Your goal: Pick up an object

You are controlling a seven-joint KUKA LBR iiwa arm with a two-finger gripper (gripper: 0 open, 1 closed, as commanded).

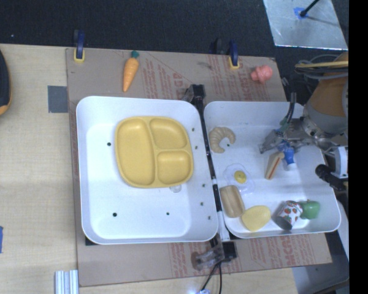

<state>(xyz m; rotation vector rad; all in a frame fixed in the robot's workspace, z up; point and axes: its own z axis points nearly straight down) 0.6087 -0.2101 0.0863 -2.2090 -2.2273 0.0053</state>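
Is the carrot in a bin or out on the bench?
Out. The carrot lies on the brown board behind the left bin, past its far rim, not touching it.

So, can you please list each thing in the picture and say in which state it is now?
Gripper: low in the right bin, fingers unclear.
Yellow divided plate: flat in the left bin.
Croissant: lying in the right bin.
Brown stick: lying tilted beside the gripper.
Carrot: lying outside the bins, on the cardboard.
Pink toy: outside the bins too.
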